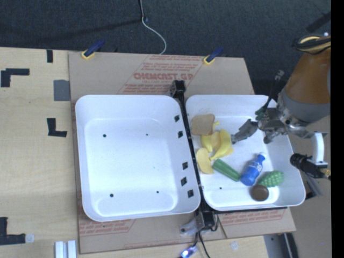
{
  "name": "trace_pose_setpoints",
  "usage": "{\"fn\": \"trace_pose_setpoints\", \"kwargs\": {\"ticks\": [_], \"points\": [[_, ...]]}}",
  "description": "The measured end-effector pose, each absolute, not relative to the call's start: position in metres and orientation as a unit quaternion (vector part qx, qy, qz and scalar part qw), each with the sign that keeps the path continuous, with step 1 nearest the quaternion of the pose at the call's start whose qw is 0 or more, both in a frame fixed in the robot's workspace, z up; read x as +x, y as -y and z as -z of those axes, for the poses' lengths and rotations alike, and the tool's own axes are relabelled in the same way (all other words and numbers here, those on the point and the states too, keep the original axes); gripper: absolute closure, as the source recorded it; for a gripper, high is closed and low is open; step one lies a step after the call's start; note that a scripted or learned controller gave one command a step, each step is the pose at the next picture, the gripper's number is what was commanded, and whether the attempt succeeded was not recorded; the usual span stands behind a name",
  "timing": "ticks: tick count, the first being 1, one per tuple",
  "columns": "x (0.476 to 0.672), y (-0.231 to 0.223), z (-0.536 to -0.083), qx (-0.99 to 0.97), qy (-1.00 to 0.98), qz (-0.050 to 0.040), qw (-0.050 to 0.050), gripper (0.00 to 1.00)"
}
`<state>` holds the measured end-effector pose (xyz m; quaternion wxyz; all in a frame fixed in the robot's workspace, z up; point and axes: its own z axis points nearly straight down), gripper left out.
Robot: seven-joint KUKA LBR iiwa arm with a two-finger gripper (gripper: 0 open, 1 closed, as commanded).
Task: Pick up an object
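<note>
**Robot arm poised over a crowded bin, nothing yet in its grasp**

The gripper [253,130] hung above the right bin [236,102] with its two dark fingers spread apart and nothing between them, one finger [242,131] angled down toward the clutter, apparently set for a descent. Just beside that fingertip lay the yellow banana-like toy [214,147], the closest candidate for a pick, with a tan, bread-like piece [202,124] touching its far side against the divider. Below the gripper, nearer the camera, a green pepper-like toy [226,170] rested against a small blue bottle [252,170], and a knobbly green piece [272,178] and a brown round object [260,193] sat close by at the bin's front wall. Beyond the divider, well away from the tool, stood the left bin [86,144], presumably kept free to receive whatever was lifted.
</note>
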<state>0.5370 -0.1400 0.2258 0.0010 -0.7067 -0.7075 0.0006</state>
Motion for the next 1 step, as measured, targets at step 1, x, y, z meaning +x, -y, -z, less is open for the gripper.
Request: {"fn": "trace_pose_setpoints", "kwargs": {"ticks": [1], "points": [[0.5423,0.1011,-0.0767,-0.706,0.708,-0.0021,0.002,0.00]]}}
